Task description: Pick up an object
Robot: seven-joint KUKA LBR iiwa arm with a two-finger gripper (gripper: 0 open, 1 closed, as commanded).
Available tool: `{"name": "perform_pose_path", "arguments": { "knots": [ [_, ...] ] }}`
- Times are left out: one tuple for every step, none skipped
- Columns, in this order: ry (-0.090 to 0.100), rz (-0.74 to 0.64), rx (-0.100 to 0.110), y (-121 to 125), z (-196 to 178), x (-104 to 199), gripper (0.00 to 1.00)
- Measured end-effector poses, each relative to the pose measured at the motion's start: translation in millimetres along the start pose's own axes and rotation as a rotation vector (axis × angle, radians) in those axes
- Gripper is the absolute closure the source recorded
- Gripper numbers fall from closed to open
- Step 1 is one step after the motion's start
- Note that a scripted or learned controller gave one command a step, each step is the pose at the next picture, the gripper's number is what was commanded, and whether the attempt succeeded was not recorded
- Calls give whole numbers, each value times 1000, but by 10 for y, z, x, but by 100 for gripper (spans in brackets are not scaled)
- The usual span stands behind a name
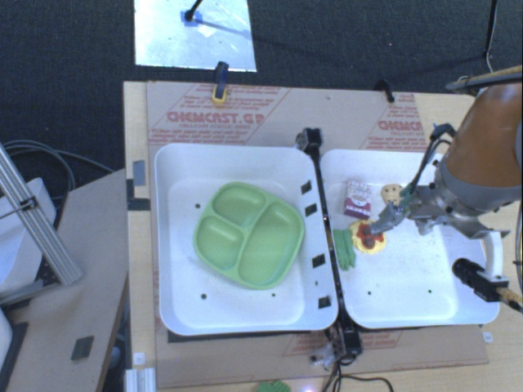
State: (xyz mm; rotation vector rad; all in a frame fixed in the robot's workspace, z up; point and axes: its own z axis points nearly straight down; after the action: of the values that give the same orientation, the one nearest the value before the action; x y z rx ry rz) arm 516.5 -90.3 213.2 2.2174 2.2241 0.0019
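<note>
My gripper (377, 229) reaches in from the right and hangs low over the left part of the right bin (413, 300). Its tip is directly over a small yellow and red toy (367, 242) and hides part of it. Whether it touches the toy I cannot tell. A green pod-shaped item (345, 249) lies just left of the toy, by the bin's left wall. A red and white packet (357, 198) lies a little behind the gripper, with a small tan dotted piece (391, 192) to its right.
The left bin (181, 300) holds a light green divided plate (249, 233). A black divider with clips (320, 219) runs between the bins. The arm's grey and orange body (482, 162) overhangs the right bin's right side.
</note>
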Motion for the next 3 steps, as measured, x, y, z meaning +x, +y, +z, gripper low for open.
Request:
{"name": "perform_pose_path", "arguments": {
  "knots": [
    [-2, 3, 2, 707, 856, -462, 0],
    [3, 3, -1, 608, 1290, -294, 0],
    [-1, -3, -3, 892, 1279, -160, 0]
  ]
}}
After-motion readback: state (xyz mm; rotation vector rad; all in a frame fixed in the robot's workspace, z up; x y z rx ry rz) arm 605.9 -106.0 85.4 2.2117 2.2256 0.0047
